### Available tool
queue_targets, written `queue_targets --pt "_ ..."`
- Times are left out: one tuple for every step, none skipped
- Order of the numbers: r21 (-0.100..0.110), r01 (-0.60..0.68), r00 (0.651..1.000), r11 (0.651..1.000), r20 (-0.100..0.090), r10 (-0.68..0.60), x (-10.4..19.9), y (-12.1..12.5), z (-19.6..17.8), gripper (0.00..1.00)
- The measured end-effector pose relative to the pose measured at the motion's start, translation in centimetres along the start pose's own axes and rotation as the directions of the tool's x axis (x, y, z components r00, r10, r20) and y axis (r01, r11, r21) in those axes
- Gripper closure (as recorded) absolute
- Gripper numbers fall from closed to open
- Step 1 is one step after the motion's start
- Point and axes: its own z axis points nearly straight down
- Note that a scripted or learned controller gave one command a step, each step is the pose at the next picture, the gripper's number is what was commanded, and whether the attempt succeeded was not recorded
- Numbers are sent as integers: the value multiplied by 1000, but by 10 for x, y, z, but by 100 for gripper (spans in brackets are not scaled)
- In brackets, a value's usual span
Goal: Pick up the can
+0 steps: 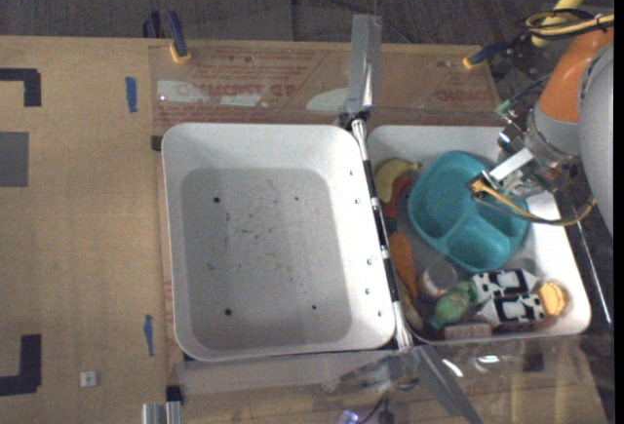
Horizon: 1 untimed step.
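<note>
The can (438, 277) is in the right bin (579, 300), near its front. I see its round grey top and brownish side, wedged between an orange carrot (403, 265) and a green bottle (450, 303), just below a teal divided bowl (465, 209). My gripper (490, 182) hangs over the bowl's upper right rim, up and to the right of the can and well apart from it. The grey arm with its orange band (570, 86) comes in from the right.
The right bin also holds a banana (393, 176), a black and white box (509, 295) and a small orange item (553, 296). The left bin (263, 237) sits beside it across a metal divider (363, 71). A yellow cable (507, 203) loops across the bowl.
</note>
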Motion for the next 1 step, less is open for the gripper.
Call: queue_targets --pt "2 5 1000 1000 2 -5 2 -1 -8 100"
